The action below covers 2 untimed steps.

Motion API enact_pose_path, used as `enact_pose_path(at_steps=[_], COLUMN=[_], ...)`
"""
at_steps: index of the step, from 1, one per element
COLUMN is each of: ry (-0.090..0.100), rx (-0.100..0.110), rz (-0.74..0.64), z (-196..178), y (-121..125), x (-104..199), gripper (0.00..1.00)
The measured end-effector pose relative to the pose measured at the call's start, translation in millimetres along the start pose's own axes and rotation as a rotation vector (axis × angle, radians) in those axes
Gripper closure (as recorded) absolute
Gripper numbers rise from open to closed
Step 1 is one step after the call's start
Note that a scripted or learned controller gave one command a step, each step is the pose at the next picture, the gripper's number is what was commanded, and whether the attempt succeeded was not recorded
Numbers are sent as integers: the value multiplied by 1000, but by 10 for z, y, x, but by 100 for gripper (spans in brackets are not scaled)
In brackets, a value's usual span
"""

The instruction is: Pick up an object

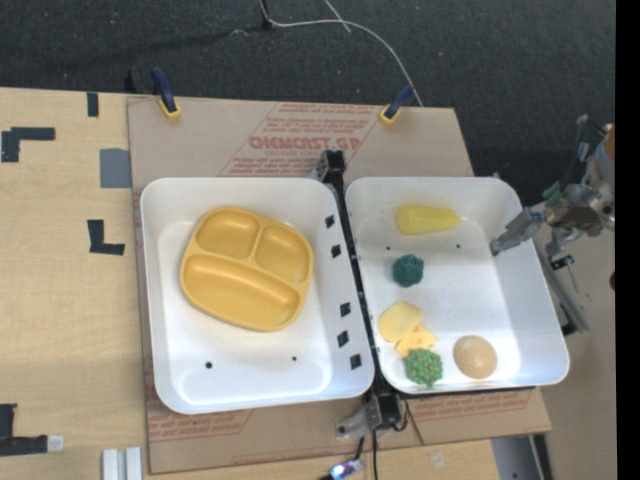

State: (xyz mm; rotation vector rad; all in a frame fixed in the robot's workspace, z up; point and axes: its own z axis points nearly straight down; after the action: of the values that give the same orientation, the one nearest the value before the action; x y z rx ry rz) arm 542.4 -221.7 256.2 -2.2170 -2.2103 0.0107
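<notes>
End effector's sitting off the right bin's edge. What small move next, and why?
Probably shift the end effector leftward over the right bin, toward the yellow piece, the nearest item. It sits at the bin's right rim with nothing between its fingers, and every graspable object lies further left.

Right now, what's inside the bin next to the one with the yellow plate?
Five things lie in the right bin: a yellow piece, a dark teal lump, a pale yellow block, a green bumpy ball and a tan ball. Anything beneath them is hidden.
</notes>
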Motion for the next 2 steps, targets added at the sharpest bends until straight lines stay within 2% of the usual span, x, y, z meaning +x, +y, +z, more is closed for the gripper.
enact_pose_path(at_steps=[1,2], ry=[-3,-2], rx=[-10,-6], rz=[-4,-4], z=[-54,414], y=[20,81], x=[7,-6], gripper=[0,0])
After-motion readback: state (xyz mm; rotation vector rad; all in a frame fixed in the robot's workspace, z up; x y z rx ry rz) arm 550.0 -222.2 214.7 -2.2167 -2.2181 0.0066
